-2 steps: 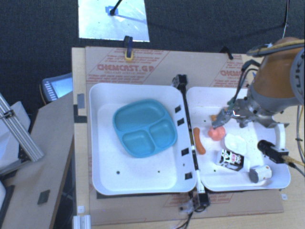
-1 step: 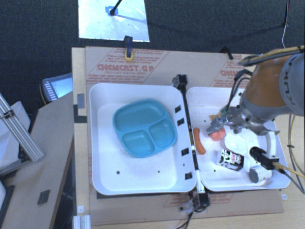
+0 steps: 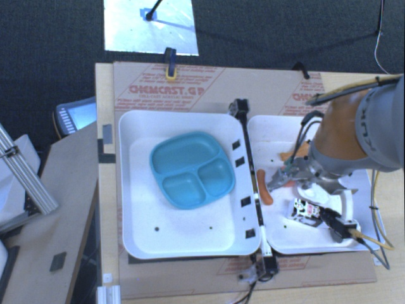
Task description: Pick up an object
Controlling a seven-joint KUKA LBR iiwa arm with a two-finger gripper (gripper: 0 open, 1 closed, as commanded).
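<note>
A blue three-section plate (image 3: 192, 169) lay tilted in the left bin (image 3: 136, 189). Across the black divider (image 3: 248, 170), an orange sausage-shaped toy (image 3: 264, 188) rested along the left wall of the right bin (image 3: 278, 236). The gripper (image 3: 279, 178) hung low just beside that toy, with another orange item (image 3: 288, 154) near it; how its jaws stood could not be made out. The grey arm (image 3: 361, 132) entered from the right.
</note>
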